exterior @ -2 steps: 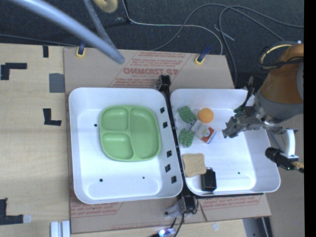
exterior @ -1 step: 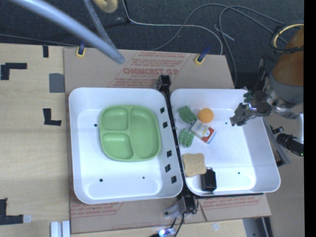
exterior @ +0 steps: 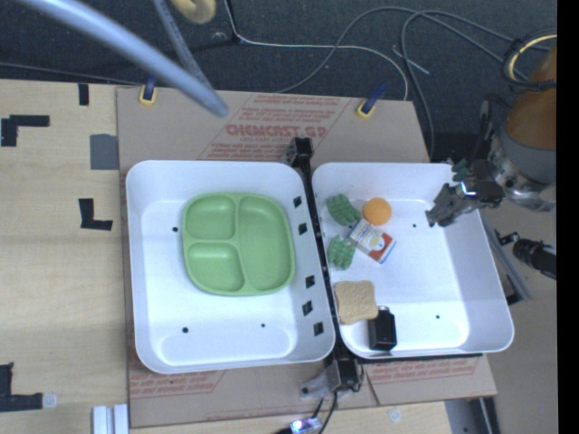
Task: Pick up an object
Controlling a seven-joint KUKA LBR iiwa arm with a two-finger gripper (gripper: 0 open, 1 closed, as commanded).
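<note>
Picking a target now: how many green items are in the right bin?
2. One green piece lies near the bin's upper left, beside the orange ball. The other lies just below it, left of the small carton. Nothing looks stacked, so none seems hidden.

Even, soft overhead light; white bins (exterior: 154, 242) bright; picture slightly blurred overall.

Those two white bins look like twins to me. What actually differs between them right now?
The left bin holds one thing, a green divided plate lying flat; the right bin holds several small things: an orange ball, green pieces, a small carton, a slice of toast and a black object. The arm's tool is over the right bin's far edge, well apart from the left bin. Both are shallow, white and side by side.
</note>
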